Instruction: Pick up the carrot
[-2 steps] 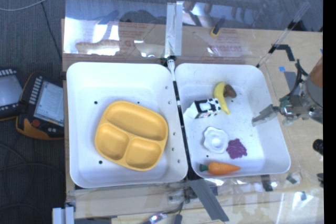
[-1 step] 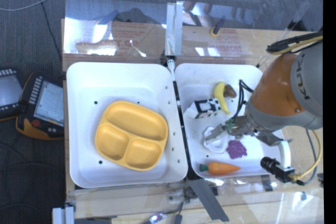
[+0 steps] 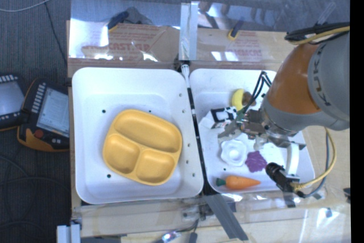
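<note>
Carrot (image 3: 243,182) lies near front edge of right bin (image 3: 199,122), beside purple toy (image 3: 256,161). End effector (image 3: 242,122) above bin middle; grip state unclear. "KUKA" lettering on arm (image 3: 318,82).

Smooth glossy white plastic bins (image 3: 85,122), matt yellow plastic tray (image 3: 142,146), smooth orange plastic carrot (image 3: 243,182), rough grey carpet floor (image 3: 34,25)

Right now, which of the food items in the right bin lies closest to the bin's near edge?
The carrot: orange with a green top, lying flat along the near wall. The purple grapes and the white fried egg sit farther in.
</note>
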Controlling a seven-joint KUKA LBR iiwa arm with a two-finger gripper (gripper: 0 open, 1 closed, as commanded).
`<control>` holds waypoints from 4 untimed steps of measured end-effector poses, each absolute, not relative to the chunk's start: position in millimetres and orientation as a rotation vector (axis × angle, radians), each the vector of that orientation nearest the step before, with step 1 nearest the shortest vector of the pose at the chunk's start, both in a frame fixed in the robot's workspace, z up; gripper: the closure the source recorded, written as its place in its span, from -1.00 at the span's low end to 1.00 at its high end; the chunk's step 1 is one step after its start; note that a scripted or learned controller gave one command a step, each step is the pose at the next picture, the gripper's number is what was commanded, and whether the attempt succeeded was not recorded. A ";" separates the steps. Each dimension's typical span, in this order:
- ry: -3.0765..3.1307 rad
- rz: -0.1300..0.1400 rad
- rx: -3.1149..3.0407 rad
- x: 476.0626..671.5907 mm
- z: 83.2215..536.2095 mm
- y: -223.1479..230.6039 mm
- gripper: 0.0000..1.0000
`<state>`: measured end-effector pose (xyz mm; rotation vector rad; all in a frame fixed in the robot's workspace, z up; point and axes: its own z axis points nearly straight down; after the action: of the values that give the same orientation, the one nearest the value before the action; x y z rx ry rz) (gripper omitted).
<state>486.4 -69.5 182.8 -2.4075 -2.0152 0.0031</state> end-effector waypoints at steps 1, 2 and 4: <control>-2.005 0.005 -2.415 483.6 182.5 -13.9 -1.00; -2.006 0.007 -2.411 484.0 190.3 -13.1 1.00; -2.007 0.010 -2.407 484.4 198.2 -12.2 1.00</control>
<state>484.4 -12.2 198.2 -2.4066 -2.0069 0.0103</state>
